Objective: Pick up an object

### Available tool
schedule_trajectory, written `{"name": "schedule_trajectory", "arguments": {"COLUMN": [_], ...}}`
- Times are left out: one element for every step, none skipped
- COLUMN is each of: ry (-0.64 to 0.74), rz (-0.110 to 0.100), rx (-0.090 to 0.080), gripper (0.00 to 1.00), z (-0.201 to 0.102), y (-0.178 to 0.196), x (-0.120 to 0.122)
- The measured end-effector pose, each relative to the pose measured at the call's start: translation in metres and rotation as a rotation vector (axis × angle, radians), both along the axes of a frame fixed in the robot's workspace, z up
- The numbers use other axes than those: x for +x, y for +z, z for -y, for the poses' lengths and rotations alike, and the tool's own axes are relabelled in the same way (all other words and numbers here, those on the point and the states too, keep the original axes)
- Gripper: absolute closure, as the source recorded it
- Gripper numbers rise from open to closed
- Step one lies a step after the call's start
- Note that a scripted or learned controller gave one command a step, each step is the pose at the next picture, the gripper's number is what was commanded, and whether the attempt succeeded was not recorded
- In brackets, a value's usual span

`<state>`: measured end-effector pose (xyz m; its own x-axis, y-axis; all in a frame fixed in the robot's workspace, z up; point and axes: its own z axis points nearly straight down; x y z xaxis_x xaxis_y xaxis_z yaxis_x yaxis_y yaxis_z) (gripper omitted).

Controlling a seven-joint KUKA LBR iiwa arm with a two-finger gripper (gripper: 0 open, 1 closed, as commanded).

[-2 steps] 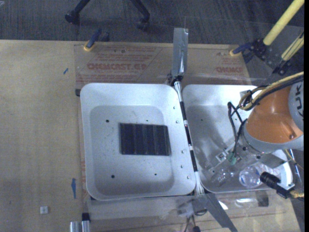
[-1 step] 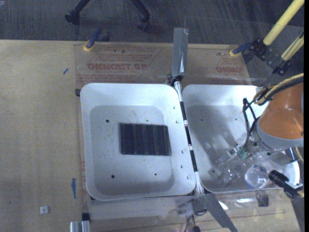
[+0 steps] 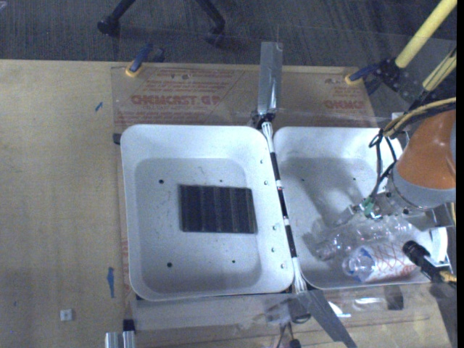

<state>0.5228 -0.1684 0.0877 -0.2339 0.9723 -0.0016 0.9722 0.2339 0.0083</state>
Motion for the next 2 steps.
{"name": "schedule_trajectory", "arguments": {"ry": [-0.001,0.057], "rz": [0.010,-0.005], "rx": [-0.002,-0.002], "gripper": [1.00,1.00], "z": [0.001,-0.074], "y": [0.012,0.089], "x": [0.003,0.088]}}
